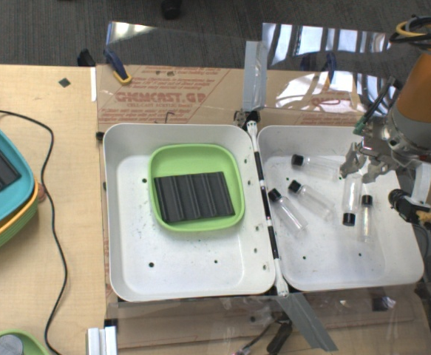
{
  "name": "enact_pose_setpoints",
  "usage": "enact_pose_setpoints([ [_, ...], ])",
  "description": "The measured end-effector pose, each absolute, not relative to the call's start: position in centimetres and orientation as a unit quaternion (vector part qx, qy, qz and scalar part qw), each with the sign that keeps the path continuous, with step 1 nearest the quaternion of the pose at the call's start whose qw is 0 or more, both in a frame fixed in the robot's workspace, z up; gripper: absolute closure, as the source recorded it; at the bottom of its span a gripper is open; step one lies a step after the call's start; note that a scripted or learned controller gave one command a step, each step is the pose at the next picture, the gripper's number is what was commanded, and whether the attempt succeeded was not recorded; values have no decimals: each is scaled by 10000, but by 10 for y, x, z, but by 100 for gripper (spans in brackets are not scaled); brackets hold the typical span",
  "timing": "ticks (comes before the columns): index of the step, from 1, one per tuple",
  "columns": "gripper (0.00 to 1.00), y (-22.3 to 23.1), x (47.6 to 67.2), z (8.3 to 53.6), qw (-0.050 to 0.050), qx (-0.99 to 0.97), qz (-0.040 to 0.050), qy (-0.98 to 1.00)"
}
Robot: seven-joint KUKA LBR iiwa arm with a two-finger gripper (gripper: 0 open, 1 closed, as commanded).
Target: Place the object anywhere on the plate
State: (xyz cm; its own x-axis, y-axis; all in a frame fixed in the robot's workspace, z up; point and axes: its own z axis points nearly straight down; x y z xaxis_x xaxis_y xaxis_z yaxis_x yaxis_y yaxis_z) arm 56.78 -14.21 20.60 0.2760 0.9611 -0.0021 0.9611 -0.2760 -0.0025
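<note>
Claw [361, 170]: I see it low over the right bin [392, 272], fingers apart, gripping nothing.
Vial [350, 202]: just below the claw, black cap at the near end, long axis running away from me.
Plate [197, 188]: green, in the left bin [126, 265], well to the claw's left, across the divider.
Arm: I have it reaching in from the right, wrist angled down.
Next move: I judge a short drop onto the vial.

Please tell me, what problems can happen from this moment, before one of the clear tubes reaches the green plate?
1. The tubes are clear and round, so the hand may misjudge one or let it roll or slip away.
2. Several tubes lie close together in the right bin; the hand could knock neighbours.
3. The green plate sits in the left bin, so a carried tube must cross the raised rims between the bins.
</note>
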Motion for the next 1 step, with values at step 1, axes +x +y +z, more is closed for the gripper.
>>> enact_pose_setpoints([
  [1,0,-142,568,206,3,-7988,16,-6016],
])
